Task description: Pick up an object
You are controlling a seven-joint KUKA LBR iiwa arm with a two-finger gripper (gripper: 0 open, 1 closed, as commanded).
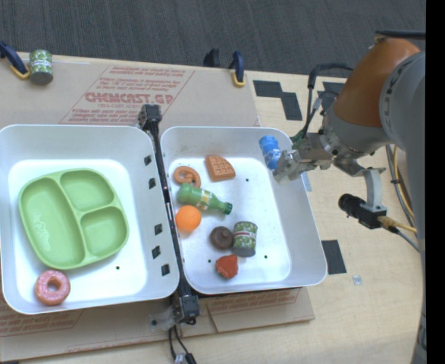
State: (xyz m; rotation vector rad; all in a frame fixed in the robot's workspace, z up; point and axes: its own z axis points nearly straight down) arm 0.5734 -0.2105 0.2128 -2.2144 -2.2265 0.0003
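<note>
The right bin (307,233) holds several small items: a brown pretzel-like ring (186,176), a waffle piece (220,167), a green bottle (203,199) lying on its side, an orange ball (188,218), a chocolate donut (221,238), a green can (245,236) and a red piece (227,266). A small blue object (268,149) sits at the bin's far right corner. My gripper (281,164) hangs right beside the blue object, at the bin's right rim. Whether it grips the object is unclear.
The left bin (10,158) holds a green divided plate (74,217) and a pink donut (52,286). A small green can (40,65) and blue clamps stand on the cardboard sheet behind the bins. A hinge strip (160,196) runs between the bins.
</note>
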